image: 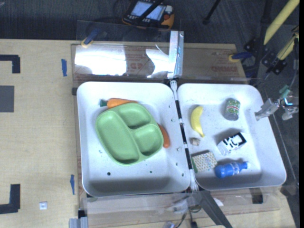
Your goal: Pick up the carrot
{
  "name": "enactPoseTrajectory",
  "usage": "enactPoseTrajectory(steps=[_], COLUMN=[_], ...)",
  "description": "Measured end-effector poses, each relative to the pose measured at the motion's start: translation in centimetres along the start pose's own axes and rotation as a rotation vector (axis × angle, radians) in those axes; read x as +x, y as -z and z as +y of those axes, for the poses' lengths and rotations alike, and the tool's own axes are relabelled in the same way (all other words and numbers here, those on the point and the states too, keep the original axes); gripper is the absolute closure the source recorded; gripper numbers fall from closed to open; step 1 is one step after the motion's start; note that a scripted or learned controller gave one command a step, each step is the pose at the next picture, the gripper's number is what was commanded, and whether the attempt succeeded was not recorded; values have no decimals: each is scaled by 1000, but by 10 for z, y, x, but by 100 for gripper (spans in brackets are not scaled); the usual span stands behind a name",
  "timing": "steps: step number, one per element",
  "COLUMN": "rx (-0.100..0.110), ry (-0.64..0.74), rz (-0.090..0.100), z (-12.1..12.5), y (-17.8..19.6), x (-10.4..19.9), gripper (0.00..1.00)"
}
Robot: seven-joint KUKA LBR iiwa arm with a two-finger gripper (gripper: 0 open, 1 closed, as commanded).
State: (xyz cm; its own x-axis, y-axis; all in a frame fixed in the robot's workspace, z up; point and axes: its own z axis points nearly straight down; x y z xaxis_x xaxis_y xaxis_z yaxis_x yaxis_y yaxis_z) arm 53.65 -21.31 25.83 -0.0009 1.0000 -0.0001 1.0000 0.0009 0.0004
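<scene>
The carrot (pixel 121 102) lies in the left bin (pixel 90 175), at the far edge of a green divided plate (pixel 129 133), and the plate covers most of its length so that just an orange strip with a green tip at its left end shows. A second orange piece (pixel 165 136) peeks out from under the plate's right rim, close to the wall between the bins; whether it belongs to the same carrot cannot be told. The plate sits tilted across the middle of the left bin and is the main thing in the way of the carrot.

In the right bin (pixel 270 170) a yellow banana (pixel 196 120) lies near the dividing wall, with a small brownish bit (pixel 194 140) just below it. A green-and-white can (pixel 232 109) stands toward the far right, a black-and-white box (pixel 232 142) sits below it, a speckled pad (pixel 204 161) lies near the front, and a blue bottle (pixel 230 169) lies on its side beside that pad.

The gripper (pixel 270 109) is at the right rim of the right bin, well apart from the carrot, and I cannot tell whether it is open or closed. Both bins rest on the wooden table (pixel 33 141)
</scene>
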Motion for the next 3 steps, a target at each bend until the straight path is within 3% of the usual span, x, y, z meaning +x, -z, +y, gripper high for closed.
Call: enactPoseTrajectory(steps=[1,2,3], rx=[-17,-51,-63], ry=[-87,-210,-202], rz=[-2,-17,-8], z=[-26,-28,-22], y=[-138,-151,-136], x=[21,52,58], gripper=[0,0,100])
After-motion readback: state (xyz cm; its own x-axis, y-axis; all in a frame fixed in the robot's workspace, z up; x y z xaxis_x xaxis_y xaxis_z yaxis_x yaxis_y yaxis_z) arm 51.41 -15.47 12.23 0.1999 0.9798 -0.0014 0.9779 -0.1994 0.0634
